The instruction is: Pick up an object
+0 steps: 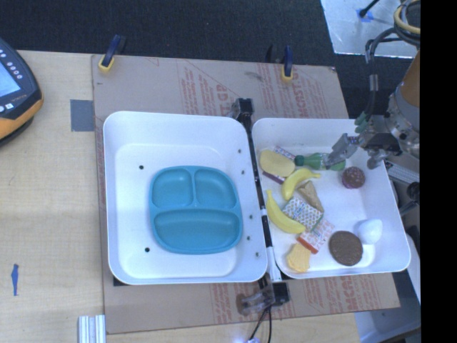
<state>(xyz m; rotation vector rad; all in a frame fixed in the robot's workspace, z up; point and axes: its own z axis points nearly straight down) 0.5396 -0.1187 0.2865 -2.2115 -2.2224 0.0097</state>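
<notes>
Picking something out of the right bin (397, 213) starts with choosing one piece that lies apart from the rest. The dark reddish round piece (353, 177) lies just below the claw (350, 148) and stands clear of the pile, so it looks the easiest target. A small green piece (314, 161) lies right at the claw's tip, touching or nearly so; I cannot tell which. Whether the claw is spread or closed cannot be told from this slant, and nothing visibly sits in its grip. Beyond the green piece, two bananas (284, 219), a yellow oval (277, 164) and a patterned packet (303, 211) crowd together; a descent there risks pinching two things. Farther below the claw lie a brown disc (345, 248) and a white lump (369, 229). Centre over one piece, come straight down, then close.
</notes>
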